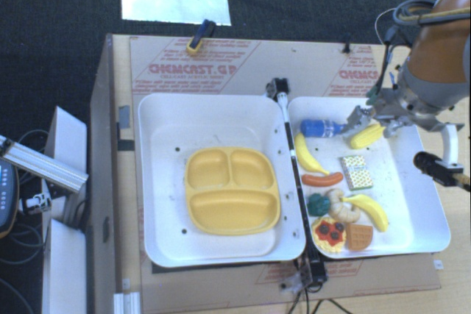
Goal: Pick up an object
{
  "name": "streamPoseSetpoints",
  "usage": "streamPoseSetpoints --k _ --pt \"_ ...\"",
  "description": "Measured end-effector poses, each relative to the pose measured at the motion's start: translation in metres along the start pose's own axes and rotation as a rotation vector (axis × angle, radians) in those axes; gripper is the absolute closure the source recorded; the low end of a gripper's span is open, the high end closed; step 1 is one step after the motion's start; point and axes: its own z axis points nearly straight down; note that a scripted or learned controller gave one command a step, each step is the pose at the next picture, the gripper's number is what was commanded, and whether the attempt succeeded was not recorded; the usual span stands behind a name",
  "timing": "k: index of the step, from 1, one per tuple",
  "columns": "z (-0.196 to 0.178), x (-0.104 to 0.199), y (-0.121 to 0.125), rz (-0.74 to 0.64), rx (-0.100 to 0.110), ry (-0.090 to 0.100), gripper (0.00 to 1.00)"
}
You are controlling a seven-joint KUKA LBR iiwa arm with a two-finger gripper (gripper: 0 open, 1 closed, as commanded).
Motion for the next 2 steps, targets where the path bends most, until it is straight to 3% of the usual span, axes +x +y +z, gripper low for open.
streamPoseSetpoints --k 1,2 --pt "0.053 -0.037 0.011 0.002 0.001 -0.001 0.00" --pt "0.150 -0.046 0.022 0.002 0.000 -0.001 0.00"
